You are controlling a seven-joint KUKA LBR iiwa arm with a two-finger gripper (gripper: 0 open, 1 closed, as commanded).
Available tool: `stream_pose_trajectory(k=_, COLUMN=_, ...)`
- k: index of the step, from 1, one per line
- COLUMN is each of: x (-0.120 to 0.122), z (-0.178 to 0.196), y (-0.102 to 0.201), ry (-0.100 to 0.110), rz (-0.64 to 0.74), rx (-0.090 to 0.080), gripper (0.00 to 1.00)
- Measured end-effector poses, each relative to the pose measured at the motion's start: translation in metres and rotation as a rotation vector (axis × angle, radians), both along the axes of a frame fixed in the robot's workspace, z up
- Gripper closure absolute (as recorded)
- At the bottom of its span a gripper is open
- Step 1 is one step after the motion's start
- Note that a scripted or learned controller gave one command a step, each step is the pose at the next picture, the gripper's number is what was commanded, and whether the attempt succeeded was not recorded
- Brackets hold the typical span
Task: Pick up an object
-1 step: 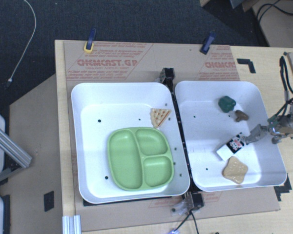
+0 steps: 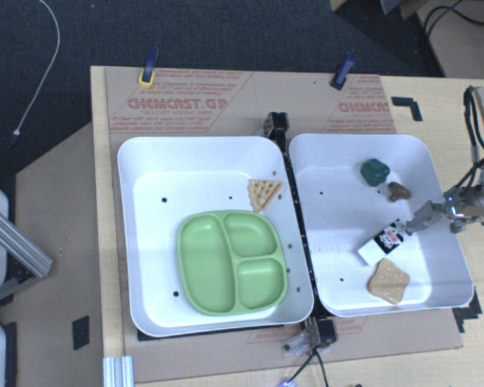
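Hand: the grey metal hand [image 2: 426, 216] reaches in over the right rim of the right-hand shallow white plastic bin [image 2: 339, 176]; whether it is open or closed cannot be told.
Nearest object: a small white box with a black, red-marked end [image 2: 383, 243] lies just below and left of the hand, apart from it.
Below the hand: a tan, slice-shaped piece of toy bread [image 2: 388, 281], just beyond the box.
Above the hand: a small brown lump [image 2: 398, 189], and beyond it a dark green rounded lump [image 2: 375, 171].
Far left of the hand: the left-hand shallow white plastic bin [image 2: 145, 184] holds a pale green three-compartment plate [image 2: 231, 260] and a tan waffle-patterned wedge [image 2: 264, 192] at the plate's upper right edge.
Table: a cardboard-covered table [image 2: 226, 99] with red lettering carries both bins.
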State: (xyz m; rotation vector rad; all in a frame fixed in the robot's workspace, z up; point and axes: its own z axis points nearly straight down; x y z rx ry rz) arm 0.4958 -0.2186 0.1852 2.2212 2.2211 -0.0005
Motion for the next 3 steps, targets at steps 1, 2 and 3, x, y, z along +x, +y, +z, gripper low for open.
stream_pose_trajectory(k=1, x=0.008, z=-0.058, y=-0.002, ry=0.006, rz=0.0, rx=0.003, gripper=0.0)
stream_pose_trajectory(k=2, x=0.013, z=-0.078, y=-0.002, ry=-0.01, rz=0.003, rx=0.001, gripper=0.0)
stream_pose_trajectory(k=3, x=0.016, z=-0.067, y=-0.004, ry=-0.023, rz=0.001, rx=-0.009, gripper=1.0)
